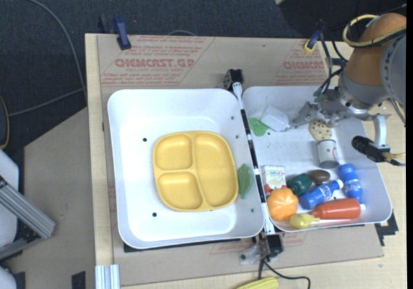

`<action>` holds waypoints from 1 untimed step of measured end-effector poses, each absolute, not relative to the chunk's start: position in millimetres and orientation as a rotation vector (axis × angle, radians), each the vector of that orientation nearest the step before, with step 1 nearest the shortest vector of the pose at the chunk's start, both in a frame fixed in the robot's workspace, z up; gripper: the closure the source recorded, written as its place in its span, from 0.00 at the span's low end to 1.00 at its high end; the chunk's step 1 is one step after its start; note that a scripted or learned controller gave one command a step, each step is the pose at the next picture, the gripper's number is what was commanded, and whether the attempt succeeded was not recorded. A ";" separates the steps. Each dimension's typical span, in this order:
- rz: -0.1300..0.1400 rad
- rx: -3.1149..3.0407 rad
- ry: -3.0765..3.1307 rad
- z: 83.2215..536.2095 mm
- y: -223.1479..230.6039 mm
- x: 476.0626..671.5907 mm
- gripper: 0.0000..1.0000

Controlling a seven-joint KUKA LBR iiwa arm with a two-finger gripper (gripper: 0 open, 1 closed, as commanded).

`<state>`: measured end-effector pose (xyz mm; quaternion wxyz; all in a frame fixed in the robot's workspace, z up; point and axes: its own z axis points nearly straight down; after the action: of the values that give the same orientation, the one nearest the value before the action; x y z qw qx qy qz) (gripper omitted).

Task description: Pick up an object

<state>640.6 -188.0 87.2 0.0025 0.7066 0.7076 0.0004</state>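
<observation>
Plainly, "CHEMCAST GP" on board [158, 62] (red print).

A: Any writing down there?

B: Red print on the brown board [193, 59] under the bins, repeated: "CHEMCAST GP".

A: And on the right?

B: Same red lettering behind the right bin, partly covered. The small carton's [275, 176] label is too small to read.

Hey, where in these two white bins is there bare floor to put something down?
The left white bin has bare floor in a ring around the yellow divided plate, widest along the far wall. In the right white bin, a patch lies between the green leaf and the small can. Its near corner is crowded around the orange fruit.
</observation>
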 end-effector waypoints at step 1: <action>0.005 2.225 2.231 84.4 -219.6 563.1 0.00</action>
<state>563.1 -219.6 84.4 -0.0047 0.7060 0.7082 0.0017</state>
